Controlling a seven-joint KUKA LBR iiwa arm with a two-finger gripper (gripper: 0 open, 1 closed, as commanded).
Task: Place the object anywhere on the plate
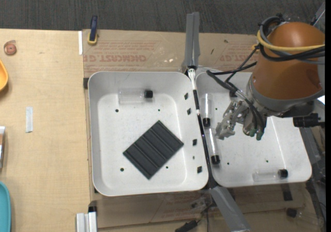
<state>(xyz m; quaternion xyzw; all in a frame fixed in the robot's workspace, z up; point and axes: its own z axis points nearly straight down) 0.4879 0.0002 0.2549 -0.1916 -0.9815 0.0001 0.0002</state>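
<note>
Orange-banded arm (289,60) overhangs the right bin (289,174); its end effector (240,125) grips a crumpled silvery object (226,127), axis indeterminate. Dark ribbed plate (153,149) lies diagonally in the left bin (103,174).

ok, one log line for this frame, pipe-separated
arm: over right bin | gripper: low, nothing visibly held | dark ridged plate: left bin, tilted | status: no object on plate

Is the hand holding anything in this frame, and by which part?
Cannot be told: the hand hangs over the right bin, with nothing clearly in it.
</note>
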